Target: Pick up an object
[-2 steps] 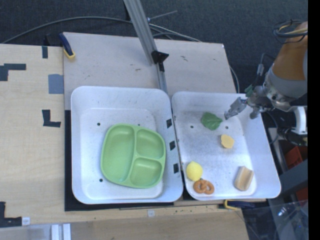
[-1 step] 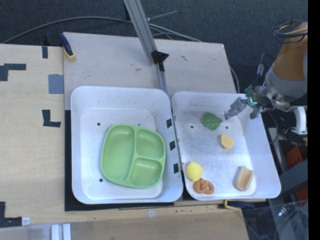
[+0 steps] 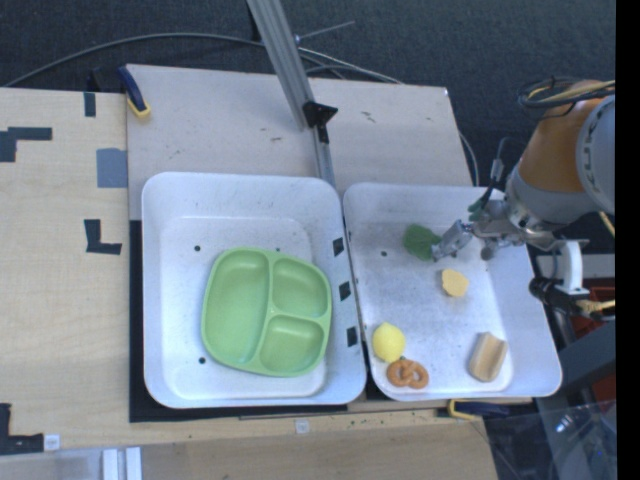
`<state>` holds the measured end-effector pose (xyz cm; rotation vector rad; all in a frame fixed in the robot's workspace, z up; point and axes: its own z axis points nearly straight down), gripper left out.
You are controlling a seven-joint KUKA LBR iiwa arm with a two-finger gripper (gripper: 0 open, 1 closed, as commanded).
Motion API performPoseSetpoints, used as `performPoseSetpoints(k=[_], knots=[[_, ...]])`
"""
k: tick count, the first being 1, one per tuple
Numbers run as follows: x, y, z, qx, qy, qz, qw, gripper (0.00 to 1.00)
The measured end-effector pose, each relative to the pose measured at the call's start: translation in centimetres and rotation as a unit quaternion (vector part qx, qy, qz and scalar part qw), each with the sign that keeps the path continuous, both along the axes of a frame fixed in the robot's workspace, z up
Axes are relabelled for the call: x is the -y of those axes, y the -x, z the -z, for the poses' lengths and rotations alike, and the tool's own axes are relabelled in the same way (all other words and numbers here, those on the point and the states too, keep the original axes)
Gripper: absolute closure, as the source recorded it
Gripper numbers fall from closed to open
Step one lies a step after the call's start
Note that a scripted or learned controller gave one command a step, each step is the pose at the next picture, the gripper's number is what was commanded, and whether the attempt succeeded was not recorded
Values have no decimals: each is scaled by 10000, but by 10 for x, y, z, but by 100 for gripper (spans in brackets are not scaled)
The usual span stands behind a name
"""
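1. Green divided plate: smooth, slightly glossy plastic.
2. Two bins: matt white plastic, lightly scuffed.
3. Bench top: pale wood-grain board, matt.
4. Slanted rail: bare ribbed metal.
5. Arm: glossy orange and grey casing.

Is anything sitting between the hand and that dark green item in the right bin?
Nothing visible does. The hand sits right at the green item's right edge in the right bin. The yellow chunk lies below it, off to the side.

shallow white plastic bins: 2 | green divided plastic plate: 1 | small toy food pieces: 5
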<state>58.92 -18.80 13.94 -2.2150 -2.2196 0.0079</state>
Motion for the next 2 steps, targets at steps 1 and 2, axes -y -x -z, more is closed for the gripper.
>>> performPoseSetpoints(k=[1, 2], knots=[[0, 0, 52, 35, 13, 2, 10000, 0], [-1, 0, 41, 27, 2, -9, 10000, 100]])
